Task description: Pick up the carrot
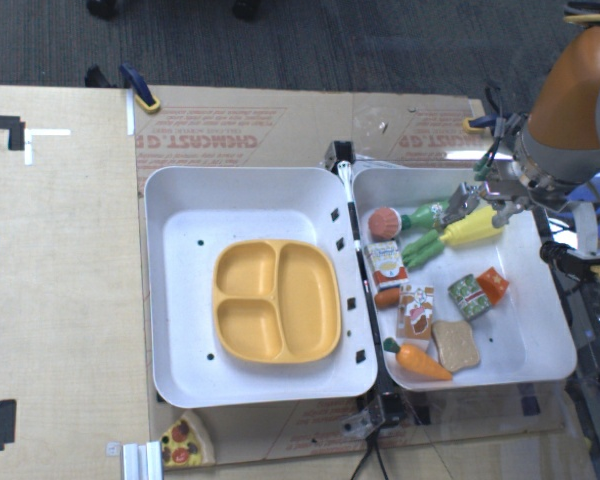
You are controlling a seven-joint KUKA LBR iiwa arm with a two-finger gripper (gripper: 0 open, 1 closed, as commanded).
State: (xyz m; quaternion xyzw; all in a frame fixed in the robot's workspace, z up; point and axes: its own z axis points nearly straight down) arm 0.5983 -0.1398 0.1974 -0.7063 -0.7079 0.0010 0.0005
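Carrot (420, 362) lies at the near edge of the right bin (540, 363), probably light, stiff, smooth plastic; grasp across its thick middle. Gripper (467, 200) hovers far away, jaw state unclear.

We see glossy white plastic bins (170, 298), a smooth matt yellow plastic plate (277, 300), a shiny plastic carrot (420, 363), brown printed cardboard (240, 133) beneath, pale wood-look benchtop (55, 288)

You've got the carrot (418, 361) at the right bin's (540, 358) near edge, touching the bread slice (456, 346). Gripper (467, 200) sits over the corn (472, 228) at the far side, well apart. Yellow divided plate (277, 300) in left bin (170, 268).
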